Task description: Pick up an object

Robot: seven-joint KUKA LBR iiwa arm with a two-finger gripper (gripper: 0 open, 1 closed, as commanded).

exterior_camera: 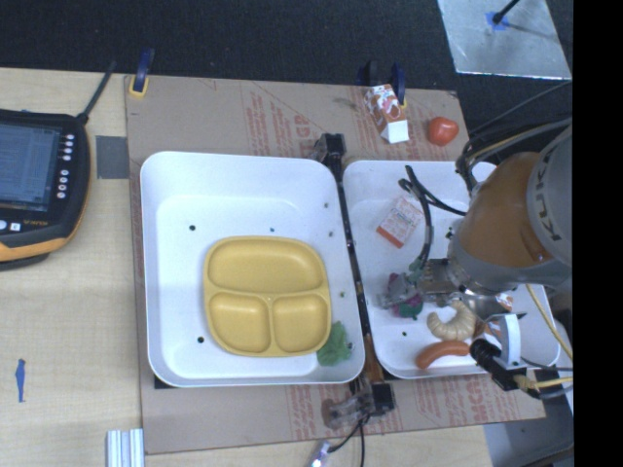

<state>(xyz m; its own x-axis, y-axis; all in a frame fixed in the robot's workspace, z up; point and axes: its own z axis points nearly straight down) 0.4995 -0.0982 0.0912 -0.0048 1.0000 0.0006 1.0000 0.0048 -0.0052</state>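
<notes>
Objects for picking lie mostly in the right bin (375, 353): a small red-and-white packet (399, 223) sits in its upper middle, apart from the walls with bare white floor around it; a dark, purplish-green toy (403, 295) lies lower, just left of the arm; a pale croissant-like piece (451, 321) and an orange-red sausage (444, 354) lie close together near the bin's lower edge, the sausage almost at the rim. The arm (506, 224), grey with an orange band, hangs over the right half of this bin and covers much of its floor. The gripper (428, 282) appears to be low beside the dark toy, but it is mostly hidden under the wrist, so I cannot tell whether it is open or closed, or whether anything is gripped. A black cable (426, 198) loops over the bin's upper part.

The left bin (156, 261) holds a yellow divided tray (266, 294) near its centre, with open floor on its left and top sides. A green leafy toy (336, 345) is tucked in the bin's lower right corner, touching the tray's corner and close to the wall.

On the worktop beyond the bins, a small carton (386, 111) and a red tomato-like ball (442, 130) rest on the brown board (234, 115), near its upper right edge. A handheld controller (39, 185) lies at far left.
</notes>
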